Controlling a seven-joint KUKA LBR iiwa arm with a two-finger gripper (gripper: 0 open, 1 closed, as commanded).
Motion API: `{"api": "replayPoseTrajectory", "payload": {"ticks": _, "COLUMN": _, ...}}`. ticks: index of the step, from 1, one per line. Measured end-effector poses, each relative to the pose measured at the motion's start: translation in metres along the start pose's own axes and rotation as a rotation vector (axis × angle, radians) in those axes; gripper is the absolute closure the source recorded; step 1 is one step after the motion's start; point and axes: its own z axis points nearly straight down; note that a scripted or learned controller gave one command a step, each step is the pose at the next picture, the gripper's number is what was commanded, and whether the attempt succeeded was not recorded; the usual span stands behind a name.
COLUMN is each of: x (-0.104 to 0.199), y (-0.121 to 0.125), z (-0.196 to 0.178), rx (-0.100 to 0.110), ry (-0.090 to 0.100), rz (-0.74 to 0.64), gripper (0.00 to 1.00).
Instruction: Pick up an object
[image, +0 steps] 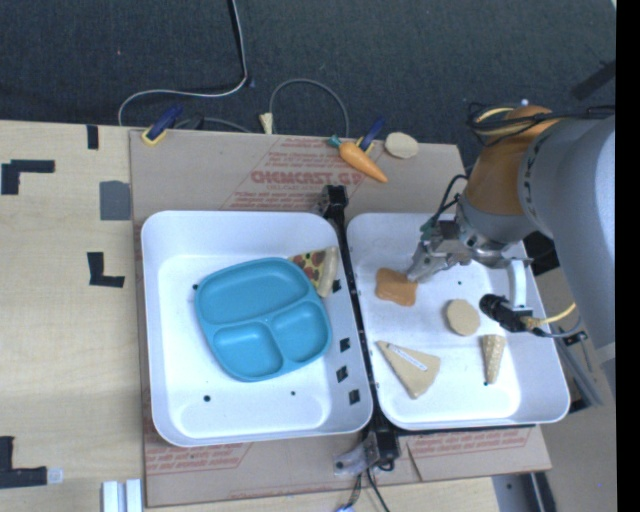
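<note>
One target likely: small orange-brown toy bread chunk (396, 289) in right white bin (530, 405), just beside and down-left of the gripper (428, 258); no clear long axis; grey KUKA arm (570, 190) leans in from the right, wrist pitched down-left; finger gap can't tell; nothing visibly held.
</note>
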Motion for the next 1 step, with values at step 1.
{"api": "replayPoseTrajectory", "payload": {"ticks": 1, "x": 0.0322, "y": -0.0248, "z": 0.0102, "rx": -0.013, "ry": -0.007, "rz": 0.003, "gripper": 1.00}}
